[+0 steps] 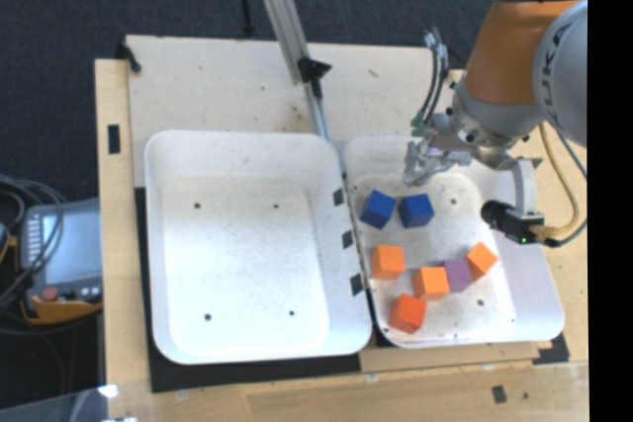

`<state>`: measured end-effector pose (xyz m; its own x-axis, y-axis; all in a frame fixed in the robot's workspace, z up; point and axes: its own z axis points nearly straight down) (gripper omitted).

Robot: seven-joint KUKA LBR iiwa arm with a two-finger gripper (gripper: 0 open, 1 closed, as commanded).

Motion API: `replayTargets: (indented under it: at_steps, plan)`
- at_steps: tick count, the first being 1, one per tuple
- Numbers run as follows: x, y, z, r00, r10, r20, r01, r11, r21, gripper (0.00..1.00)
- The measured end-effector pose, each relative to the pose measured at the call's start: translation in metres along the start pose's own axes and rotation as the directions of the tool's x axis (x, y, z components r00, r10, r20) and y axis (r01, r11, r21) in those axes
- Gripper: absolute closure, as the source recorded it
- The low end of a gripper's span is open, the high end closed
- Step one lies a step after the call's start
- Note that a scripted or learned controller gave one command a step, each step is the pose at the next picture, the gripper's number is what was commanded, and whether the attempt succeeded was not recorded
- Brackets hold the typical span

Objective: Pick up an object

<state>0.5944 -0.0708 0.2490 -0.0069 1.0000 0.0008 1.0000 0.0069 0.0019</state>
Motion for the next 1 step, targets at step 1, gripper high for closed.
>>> replayTargets:
  at_steps: [1]
  plan:
    - [0.0537, 0.0033, -0.0059, 1.000, -0.001, -0.001, 0.001, 1.000, -0.001, 1.00]
